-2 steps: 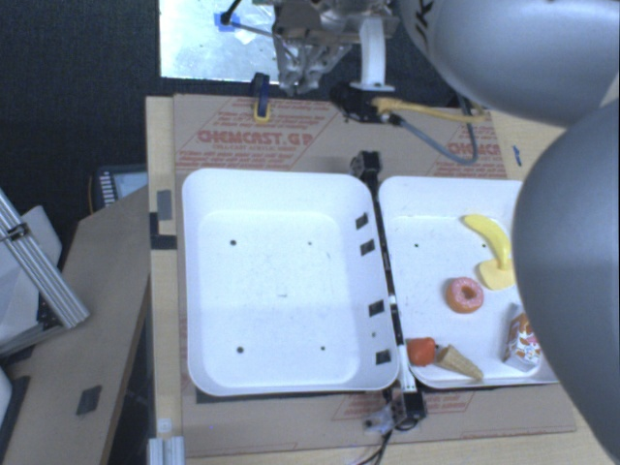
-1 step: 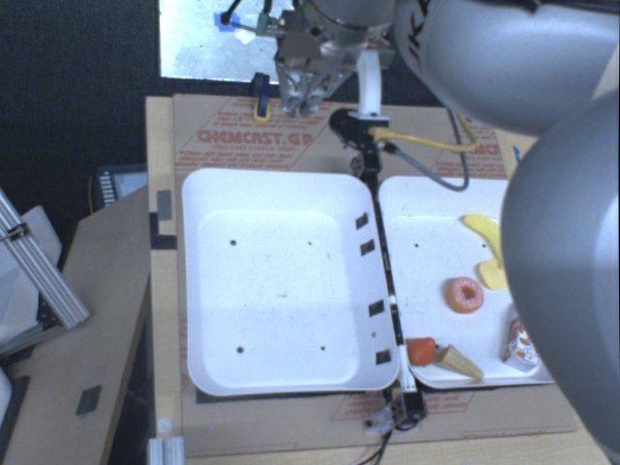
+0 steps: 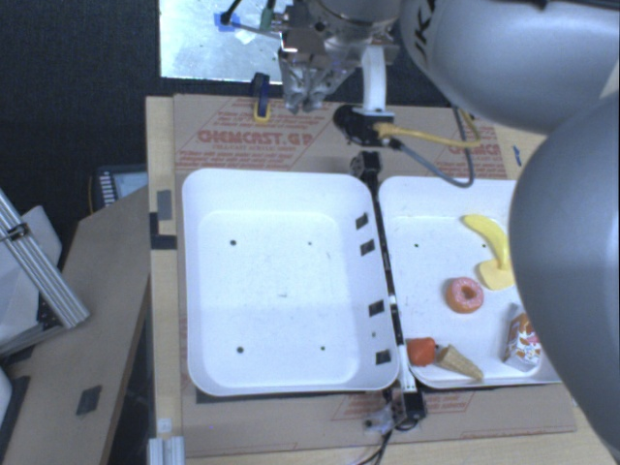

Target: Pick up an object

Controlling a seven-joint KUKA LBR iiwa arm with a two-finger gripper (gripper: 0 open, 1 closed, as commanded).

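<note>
Looks parked high over the bench's far edge with nothing between the gripper [image 3: 308,93] fingers, slightly apart, probably keeping clear of the doughnut [image 3: 465,294], banana [image 3: 489,248] and cone [image 3: 455,360] in the right bin [image 3: 426,231].

Glossy white plastic bins [image 3: 208,289]; seemingly matt cardboard sheet [image 3: 247,139] beneath.

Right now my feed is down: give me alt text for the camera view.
The gripper hangs high beyond the far edge of the left bin, holding nothing. The right bin holds a yellow banana, a pink donut, an ice-cream cone, an orange piece and a small packet.
</note>
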